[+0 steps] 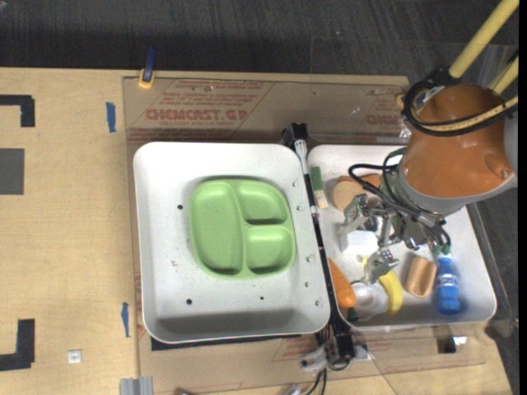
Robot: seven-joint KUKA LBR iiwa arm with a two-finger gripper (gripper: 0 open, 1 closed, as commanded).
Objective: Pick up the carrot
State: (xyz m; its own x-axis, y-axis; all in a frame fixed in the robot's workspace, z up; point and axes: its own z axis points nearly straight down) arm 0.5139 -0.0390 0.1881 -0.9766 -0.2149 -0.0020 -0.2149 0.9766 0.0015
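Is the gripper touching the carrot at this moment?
Apart. In the camera view the gripper hangs over the middle of the right bin, and white bin floor shows between it and the carrot by the bin's left wall.

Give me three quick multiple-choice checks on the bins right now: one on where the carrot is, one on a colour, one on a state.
1. Where does the carrot lie?
A. On the green plate
B. In the right bin, along its left wall
C. On the bench outside both bins

2. What colour is the divided plate in the left bin?
A. Green
B. Blue
C. Red

3. How does the carrot stand relative to the gripper?
A. Lifted above the bin
B. Lying in the bin, apart from the gripper
C. Resting on the plate

Answers: 1 B, it rests by the dividing wall. 2 A, the plate is pale green. 3 B, it lies below and left of the gripper.
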